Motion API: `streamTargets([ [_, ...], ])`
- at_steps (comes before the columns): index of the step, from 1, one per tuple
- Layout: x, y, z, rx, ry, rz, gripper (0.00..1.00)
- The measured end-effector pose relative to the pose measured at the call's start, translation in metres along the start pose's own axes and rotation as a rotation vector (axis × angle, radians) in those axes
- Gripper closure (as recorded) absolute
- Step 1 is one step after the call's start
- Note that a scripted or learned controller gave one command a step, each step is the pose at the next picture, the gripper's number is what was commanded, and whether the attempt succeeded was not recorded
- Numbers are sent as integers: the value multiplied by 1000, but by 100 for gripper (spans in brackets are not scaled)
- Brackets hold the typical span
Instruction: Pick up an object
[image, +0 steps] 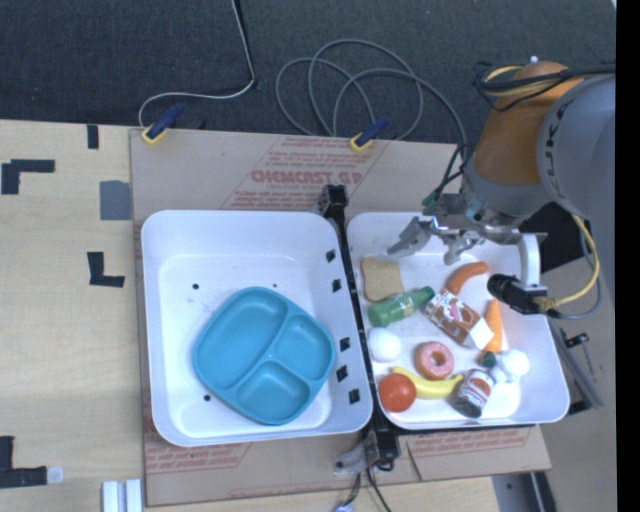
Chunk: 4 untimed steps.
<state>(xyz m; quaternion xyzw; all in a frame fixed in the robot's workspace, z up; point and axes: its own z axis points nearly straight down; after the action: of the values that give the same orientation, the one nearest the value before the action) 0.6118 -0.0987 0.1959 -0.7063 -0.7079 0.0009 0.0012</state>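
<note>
My gripper (431, 243) hangs over the back of the right bin (548, 400), open, with its two fingers spread and nothing between them. Just below it lie a slice of bread (380, 277), a green bottle (400, 305) and an orange sausage (466, 275). Further forward are a red-brown snack packet (452, 316), a carrot (493, 326), a white egg (384, 346), a pink donut (434, 358), a banana (437, 386), a red tomato (397, 392) and a small dark jar (474, 392).
The left bin (160, 240) holds a blue divided plate (264, 354). A black divider (345, 290) runs between the two bins. Cables (345, 80) loop on the dark floor behind the bench. The arm's orange band (515, 130) is at the upper right.
</note>
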Motion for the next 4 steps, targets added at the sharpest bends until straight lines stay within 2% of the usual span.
streamTargets([
  [1, -57, 3, 16, 1, -3, 5, 0],
  [2, -85, -23, 94, -14, -5, 1, 0],
  [3, -73, -47, 110, -13, -7, 1, 0],
  [4, -73, -46, 99, -11, -4, 1, 100],
])
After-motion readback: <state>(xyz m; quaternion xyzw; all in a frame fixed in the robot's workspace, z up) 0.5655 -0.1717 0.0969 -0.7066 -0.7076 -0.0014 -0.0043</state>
